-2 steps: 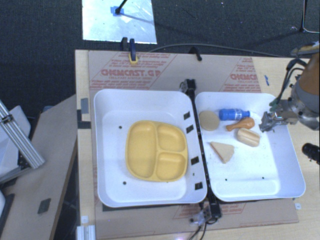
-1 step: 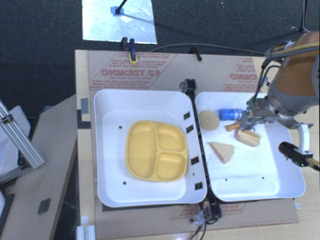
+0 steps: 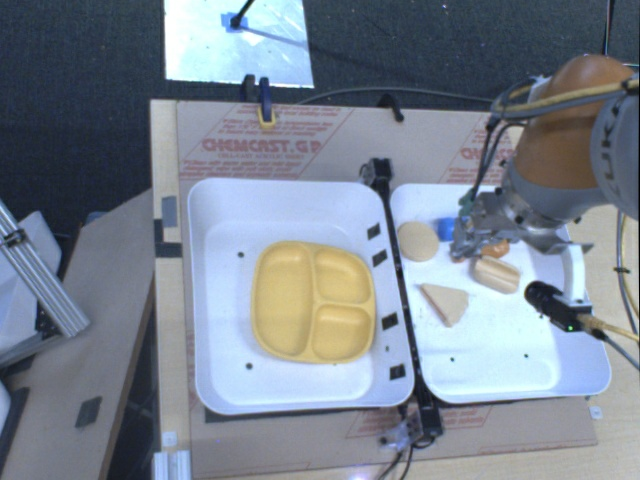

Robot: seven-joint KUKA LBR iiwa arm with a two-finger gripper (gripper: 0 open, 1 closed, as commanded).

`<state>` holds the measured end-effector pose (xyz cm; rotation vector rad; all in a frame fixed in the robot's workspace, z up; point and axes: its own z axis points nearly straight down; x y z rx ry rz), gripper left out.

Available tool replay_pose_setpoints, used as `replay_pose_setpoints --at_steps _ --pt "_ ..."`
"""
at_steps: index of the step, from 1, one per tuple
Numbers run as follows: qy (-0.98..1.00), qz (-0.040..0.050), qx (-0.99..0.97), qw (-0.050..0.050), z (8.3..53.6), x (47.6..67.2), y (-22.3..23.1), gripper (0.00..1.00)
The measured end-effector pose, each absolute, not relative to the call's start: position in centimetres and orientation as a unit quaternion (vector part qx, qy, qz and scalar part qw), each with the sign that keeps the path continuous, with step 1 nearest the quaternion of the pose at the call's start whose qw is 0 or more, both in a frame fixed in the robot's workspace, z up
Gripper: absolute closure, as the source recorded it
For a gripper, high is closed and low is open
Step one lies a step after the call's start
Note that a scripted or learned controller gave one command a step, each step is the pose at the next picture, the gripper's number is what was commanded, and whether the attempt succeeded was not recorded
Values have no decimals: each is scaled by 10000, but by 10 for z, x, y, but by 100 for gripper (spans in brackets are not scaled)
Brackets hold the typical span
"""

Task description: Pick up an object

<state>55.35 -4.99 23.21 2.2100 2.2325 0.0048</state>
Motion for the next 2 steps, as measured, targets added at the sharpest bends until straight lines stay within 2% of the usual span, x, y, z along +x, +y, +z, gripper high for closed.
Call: replay_pose_setpoints --at_steps 1,2 --pt "7109 15 7033 -1 224 559 12 100" --pt "7105 10 7037 -4 219 552 65 100"
